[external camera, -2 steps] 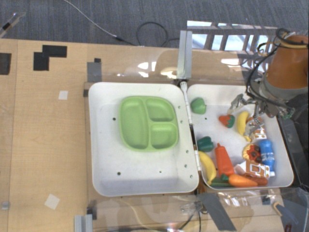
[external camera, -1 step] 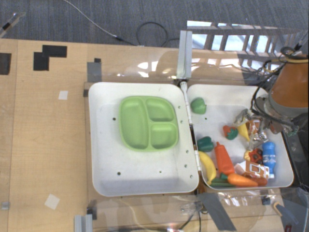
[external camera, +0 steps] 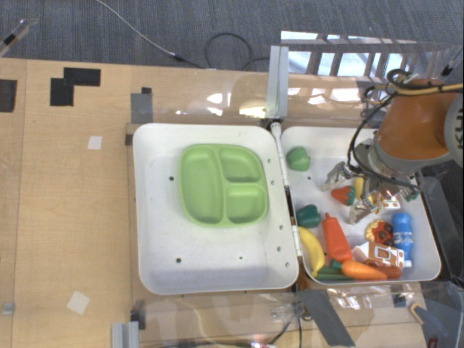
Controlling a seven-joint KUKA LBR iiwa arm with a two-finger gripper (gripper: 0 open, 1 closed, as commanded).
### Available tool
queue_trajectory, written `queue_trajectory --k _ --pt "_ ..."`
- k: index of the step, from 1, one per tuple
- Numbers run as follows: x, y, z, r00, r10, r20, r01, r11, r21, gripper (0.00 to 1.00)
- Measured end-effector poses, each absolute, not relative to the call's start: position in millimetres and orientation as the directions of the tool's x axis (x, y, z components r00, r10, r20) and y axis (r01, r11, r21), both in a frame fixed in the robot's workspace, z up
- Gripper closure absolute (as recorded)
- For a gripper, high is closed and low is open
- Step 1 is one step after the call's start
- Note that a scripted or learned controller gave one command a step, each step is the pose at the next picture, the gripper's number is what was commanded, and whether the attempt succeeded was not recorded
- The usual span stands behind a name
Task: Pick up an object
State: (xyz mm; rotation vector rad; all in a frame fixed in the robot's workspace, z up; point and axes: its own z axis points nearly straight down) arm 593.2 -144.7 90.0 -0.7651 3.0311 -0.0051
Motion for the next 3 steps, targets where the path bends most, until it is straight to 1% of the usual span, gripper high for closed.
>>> queue_trajectory --k 1,2,3 --pt "598.3 -144.1 105.8 -0.879 -0.476 -0.029 -0.475 0.88 -0.016 1.0" --pt "611.3 -86.4 92.0 -0.812 -0.583 -0.016 -0.583 0.812 -0.011 1.0" --pt "598.0 -86.7 92.4 -0.926 -0.376 -0.021 -0.376 0.926 -0.008 1.0"
